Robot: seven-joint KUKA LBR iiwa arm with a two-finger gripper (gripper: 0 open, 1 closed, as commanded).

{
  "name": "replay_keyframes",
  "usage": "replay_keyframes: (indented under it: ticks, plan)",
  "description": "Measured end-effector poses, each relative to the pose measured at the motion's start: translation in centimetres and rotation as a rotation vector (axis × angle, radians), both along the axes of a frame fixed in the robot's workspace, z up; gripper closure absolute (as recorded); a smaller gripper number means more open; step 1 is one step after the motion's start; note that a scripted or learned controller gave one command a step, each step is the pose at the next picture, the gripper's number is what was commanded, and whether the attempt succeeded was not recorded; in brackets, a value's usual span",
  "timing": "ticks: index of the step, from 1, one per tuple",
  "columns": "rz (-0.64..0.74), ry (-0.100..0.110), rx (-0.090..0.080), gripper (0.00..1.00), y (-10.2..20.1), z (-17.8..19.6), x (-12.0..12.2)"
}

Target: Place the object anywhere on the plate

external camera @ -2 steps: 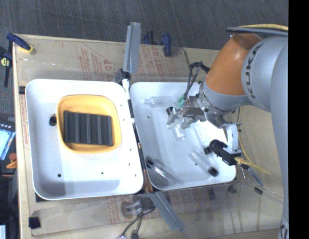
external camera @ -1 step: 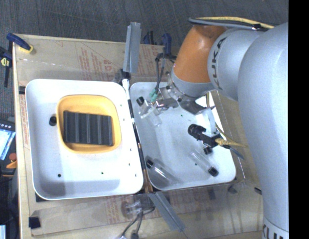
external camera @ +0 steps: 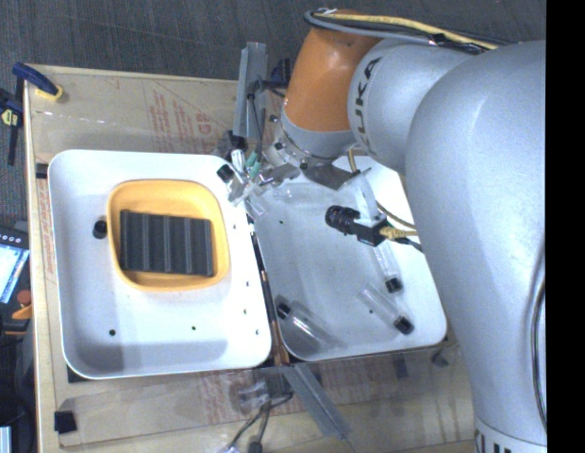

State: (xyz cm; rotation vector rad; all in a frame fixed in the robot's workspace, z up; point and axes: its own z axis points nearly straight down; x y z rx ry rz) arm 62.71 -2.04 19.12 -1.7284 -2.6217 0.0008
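A yellow plate (external camera: 166, 194) with a dark ridged centre lies in the left white bin (external camera: 132, 347). Several clear tubes with black caps lie in the right bin (external camera: 321, 281): one at the right (external camera: 391, 274), one near the front right corner (external camera: 385, 311), and one at the front left (external camera: 299, 323). My gripper (external camera: 242, 181) hangs over the divide between the two bins at their far end, just right of the plate's far right corner. A small greenish bit shows at its tip, too small to tell what it is.
A small black knob (external camera: 100, 227) sits in the left bin beside the plate's left rim. The grey arm with its orange band (external camera: 321, 83) covers the right bin's far and right sides. A blue clamp (external camera: 36, 79) grips the bench's far left corner.
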Motion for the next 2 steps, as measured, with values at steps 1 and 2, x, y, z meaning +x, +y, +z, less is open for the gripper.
replay_keyframes:
  ticks: [1,2]
  plan:
    - [0.243,0.003,0.0,1.0,2.17,-0.02,-0.37]
    - [0.244,0.003,0.0,0.0,2.14,-0.02,-0.36]
